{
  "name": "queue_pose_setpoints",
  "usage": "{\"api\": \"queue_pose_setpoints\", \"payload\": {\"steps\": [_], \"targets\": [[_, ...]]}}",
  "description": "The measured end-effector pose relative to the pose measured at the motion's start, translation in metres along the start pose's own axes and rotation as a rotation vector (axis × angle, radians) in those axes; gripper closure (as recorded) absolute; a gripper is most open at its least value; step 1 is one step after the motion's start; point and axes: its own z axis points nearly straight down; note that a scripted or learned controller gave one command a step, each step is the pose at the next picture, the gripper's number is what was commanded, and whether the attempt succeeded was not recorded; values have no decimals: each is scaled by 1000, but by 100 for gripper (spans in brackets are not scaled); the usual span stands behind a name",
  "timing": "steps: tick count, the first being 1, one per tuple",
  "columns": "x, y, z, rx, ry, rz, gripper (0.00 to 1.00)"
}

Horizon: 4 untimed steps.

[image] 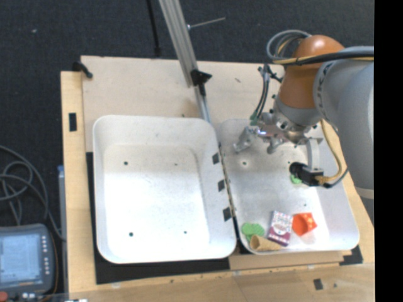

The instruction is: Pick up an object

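Note:
My gripper [257,145] hangs over the far part of the right bin [264,187], its two metal fingers spread apart with nothing between them. Several small objects lie at the bin's near edge, well away from the gripper: a green piece [252,229], a tan cone [262,243], a purple and pink packet [280,226] and a red-orange block [303,223]. Another small green object [295,180] lies by the right wall, beside a black cable fitting [303,172].
The left bin [157,187] sits next to the right one, joined by black clips along the shared wall. A slanted metal pole [182,43] rises from the bench behind the bins. The arm's grey body [346,106] overhangs the right bin's far right corner.

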Motion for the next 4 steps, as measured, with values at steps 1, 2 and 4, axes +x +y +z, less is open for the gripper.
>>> {"api": "queue_pose_setpoints", "payload": {"steps": [1,2,4], "targets": [[-1,-1,48,0,0,2,0],[-2,1,33,-8,2,8,100],[-9,14,-85,-13,1,-5,100]]}}
